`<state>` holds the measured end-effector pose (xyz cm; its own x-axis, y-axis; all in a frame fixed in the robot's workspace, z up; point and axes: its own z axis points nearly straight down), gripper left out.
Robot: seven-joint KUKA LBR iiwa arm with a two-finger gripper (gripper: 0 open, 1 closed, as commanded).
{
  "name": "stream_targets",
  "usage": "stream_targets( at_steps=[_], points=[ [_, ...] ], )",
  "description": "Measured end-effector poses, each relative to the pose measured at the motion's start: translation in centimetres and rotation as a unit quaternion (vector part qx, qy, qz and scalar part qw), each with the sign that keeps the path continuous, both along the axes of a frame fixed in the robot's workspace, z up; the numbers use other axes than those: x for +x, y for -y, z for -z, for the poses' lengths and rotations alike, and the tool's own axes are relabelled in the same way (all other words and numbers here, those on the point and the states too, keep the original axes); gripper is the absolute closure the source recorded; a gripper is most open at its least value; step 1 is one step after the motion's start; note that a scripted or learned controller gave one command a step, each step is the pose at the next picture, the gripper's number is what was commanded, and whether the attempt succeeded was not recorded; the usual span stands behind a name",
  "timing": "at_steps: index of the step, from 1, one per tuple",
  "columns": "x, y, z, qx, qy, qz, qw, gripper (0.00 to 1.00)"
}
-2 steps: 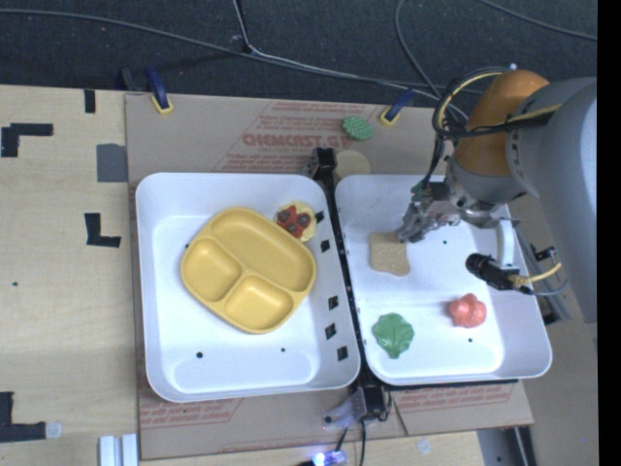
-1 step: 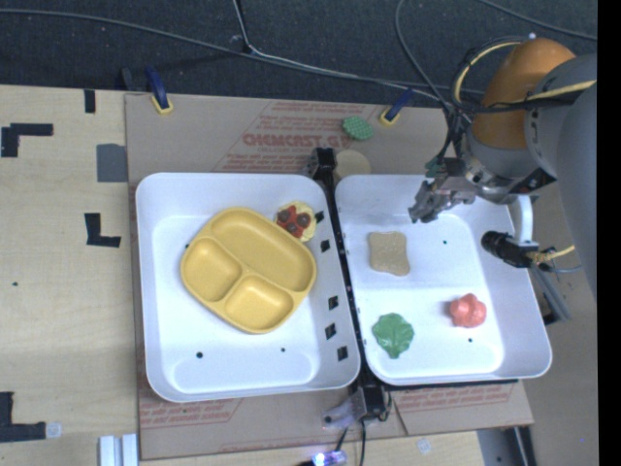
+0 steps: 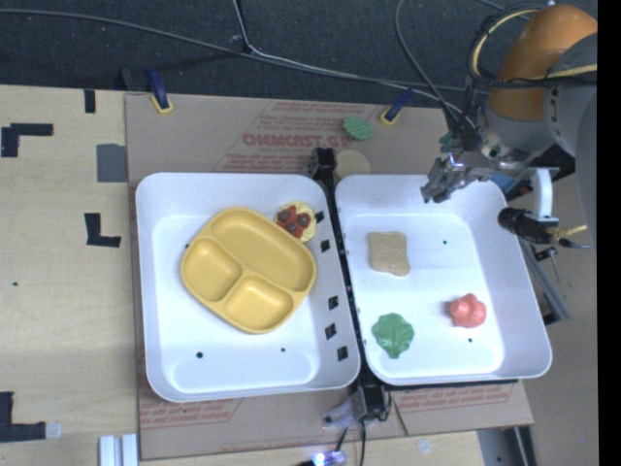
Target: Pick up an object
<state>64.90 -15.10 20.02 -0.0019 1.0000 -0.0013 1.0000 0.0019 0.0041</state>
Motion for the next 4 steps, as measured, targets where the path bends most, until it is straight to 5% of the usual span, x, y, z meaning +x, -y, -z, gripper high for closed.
stream_targets(
  at_steps=[2, 4],
  points=[
    [0.3, 0.1, -7.2, 0.0004, -0.001, 0.0, 1.0, 1.0],
    [-2.4, -10.1, -5.6, 0.001, -0.003, -0.002, 1.0, 1.0]
  ],
)
